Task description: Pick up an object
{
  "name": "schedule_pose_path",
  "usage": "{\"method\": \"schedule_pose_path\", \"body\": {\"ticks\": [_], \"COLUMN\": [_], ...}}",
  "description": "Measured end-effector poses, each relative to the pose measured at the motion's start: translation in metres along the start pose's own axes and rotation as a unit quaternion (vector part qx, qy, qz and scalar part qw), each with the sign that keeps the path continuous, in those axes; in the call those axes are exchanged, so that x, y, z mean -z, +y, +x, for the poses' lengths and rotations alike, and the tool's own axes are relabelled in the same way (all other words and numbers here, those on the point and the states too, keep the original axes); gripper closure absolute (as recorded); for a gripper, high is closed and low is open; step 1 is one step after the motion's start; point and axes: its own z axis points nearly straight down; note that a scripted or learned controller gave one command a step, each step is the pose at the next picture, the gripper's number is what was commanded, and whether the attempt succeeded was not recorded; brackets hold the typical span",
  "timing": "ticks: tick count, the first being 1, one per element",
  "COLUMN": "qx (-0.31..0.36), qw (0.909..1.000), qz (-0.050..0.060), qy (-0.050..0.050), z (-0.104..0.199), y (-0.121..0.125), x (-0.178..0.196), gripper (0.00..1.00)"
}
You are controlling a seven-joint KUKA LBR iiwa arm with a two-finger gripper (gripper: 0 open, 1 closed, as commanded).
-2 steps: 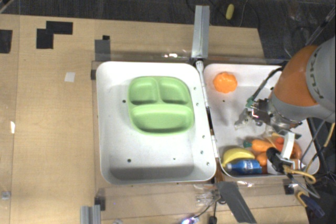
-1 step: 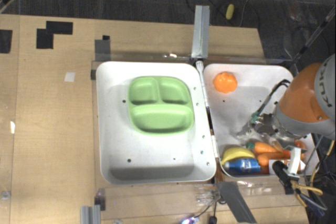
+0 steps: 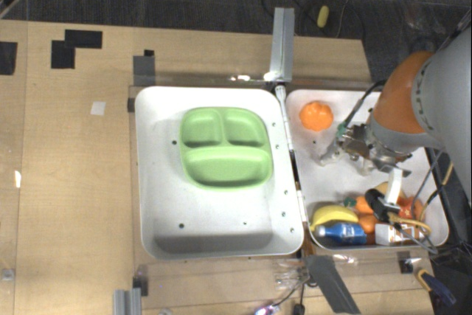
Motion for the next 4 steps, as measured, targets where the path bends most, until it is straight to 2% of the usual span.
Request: {"method": "schedule_pose_path", "body": {"ticks": [1, 2, 3, 4], "qx": [0.0, 0.133, 0.119, 0.124], "qw": [1.0, 0.9911, 0.9929, 0.9923], "qz": [0.0, 0.002, 0.002, 0.007], "qy": [0.0, 0.0, 0.0, 0.0], "z": [0.0, 0.042, 0.01, -0.031], "y": [0.0, 0.058, -0.008, -0.007], "x": [0.0, -0.002, 0.0, 0.033], "gripper": [0.0, 0.0, 0.0, 0.0]}}
